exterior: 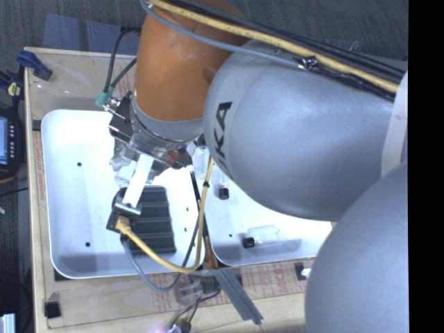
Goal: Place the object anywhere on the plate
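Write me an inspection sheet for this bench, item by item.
Surface: left bin and right bin, both white, on a wooden bench.
Job's things: nothing seen.
Clutter: small dark piece and second dark piece, both in the right bin.
Grippers: pincer over the left bin; the arm covers much of the right bin.
Cables: yellow cable runs along the arm.
Surroundings: blue clamp at the bench corner; dark floor.

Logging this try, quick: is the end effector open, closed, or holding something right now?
End effector: cannot be told; it sits under the orange band, over the view's left shallow white bin.
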`<control>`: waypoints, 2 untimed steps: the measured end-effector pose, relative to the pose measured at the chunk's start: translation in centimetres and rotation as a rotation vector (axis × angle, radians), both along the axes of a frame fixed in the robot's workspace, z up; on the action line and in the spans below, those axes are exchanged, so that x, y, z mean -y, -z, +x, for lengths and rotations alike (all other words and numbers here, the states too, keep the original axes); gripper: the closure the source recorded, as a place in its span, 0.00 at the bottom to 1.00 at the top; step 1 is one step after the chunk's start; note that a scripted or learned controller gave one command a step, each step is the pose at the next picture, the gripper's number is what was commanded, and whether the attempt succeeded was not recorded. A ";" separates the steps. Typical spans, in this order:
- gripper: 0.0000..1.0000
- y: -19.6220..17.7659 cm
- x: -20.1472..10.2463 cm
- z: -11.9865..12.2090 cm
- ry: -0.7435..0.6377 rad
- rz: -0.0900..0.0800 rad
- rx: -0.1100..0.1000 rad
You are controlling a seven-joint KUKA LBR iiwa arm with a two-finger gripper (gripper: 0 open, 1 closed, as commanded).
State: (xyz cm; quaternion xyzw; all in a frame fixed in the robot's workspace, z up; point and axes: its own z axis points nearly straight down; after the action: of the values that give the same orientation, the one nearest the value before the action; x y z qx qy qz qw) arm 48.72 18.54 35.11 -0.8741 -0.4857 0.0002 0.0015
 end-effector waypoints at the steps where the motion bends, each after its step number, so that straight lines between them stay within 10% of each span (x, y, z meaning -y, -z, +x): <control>1: 1.00 12.4 -3.4 -1.3 0.038 -0.005 -0.006; 2: 1.00 3.7 -3.4 -1.2 -0.044 -0.001 0.000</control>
State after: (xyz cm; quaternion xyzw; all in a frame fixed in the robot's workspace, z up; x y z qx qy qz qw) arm 47.56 21.89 31.38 -0.8632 -0.5049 0.0007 0.0010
